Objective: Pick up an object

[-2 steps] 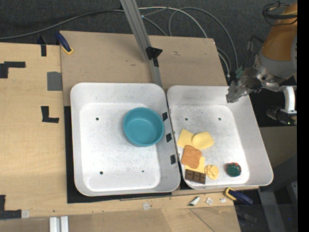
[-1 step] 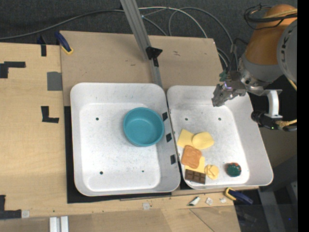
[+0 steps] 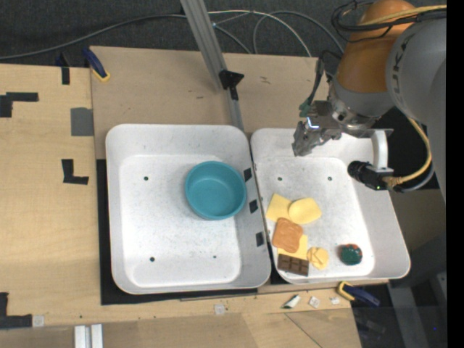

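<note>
My two-finger gripper (image 3: 304, 145) hangs over the upper part of the right white bin (image 3: 377, 216), fingers narrow, nothing between them. I judge this the approach: next I must descend toward the yellow and brown toy food pieces (image 3: 292, 230) at lower centre.

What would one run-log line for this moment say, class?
arm: over right bin far end | hand: holds nothing seen | food pieces: near end, untouched | blue bowl: left bin
</note>
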Controlling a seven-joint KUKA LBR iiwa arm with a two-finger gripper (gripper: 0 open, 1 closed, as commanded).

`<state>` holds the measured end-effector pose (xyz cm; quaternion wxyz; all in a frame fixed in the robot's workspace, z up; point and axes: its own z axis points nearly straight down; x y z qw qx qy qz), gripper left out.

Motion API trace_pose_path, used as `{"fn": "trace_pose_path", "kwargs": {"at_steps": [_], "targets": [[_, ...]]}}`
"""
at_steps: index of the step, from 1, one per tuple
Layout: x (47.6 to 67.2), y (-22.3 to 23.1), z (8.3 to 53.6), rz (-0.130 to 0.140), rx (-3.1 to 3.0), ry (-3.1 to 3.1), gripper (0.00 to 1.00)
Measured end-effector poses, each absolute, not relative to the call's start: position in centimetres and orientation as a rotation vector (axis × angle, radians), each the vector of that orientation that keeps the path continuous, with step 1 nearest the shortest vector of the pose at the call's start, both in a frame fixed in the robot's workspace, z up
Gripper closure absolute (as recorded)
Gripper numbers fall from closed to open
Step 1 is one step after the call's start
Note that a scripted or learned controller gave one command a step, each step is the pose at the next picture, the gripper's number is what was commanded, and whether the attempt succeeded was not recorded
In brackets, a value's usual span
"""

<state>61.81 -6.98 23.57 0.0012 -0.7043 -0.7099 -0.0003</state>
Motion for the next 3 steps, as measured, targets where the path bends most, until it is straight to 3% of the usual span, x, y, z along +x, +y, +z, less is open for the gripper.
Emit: {"fn": "trace_pose_path", "kwargs": {"at_steps": [2, 3], "targets": [[60.8, 3.4, 21.7, 0.002, -2.212, -2.226, 1.00], [59.9, 8.8, 22.8, 0.001, -2.211, -2.228, 1.00]]}}
